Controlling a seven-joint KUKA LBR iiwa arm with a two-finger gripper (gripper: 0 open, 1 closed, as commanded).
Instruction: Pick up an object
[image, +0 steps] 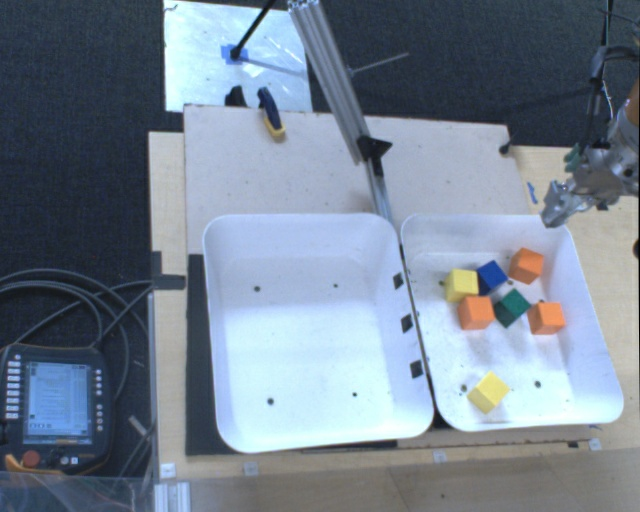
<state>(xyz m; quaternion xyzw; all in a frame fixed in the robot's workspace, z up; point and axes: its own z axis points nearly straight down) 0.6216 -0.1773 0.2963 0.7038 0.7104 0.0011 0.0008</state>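
The right bin (590, 390) holds several small blocks. A yellow block (461, 284), a blue block (491, 275), an orange block (526, 265), another orange block (476, 312), a green block (513, 307) and a third orange block (546, 317) cluster in its upper half. A second yellow block (488, 391) lies alone near the front. My gripper (558, 208) hangs at the right edge of the view, above the bin's far right corner, well clear of the blocks. Nothing shows between its fingers.
The left bin (300, 400) lies beside the right one. A slanted metal pole (335, 80) crosses the board behind the bins. A teach pendant (55, 405) with cables sits at the lower left, off the bench.
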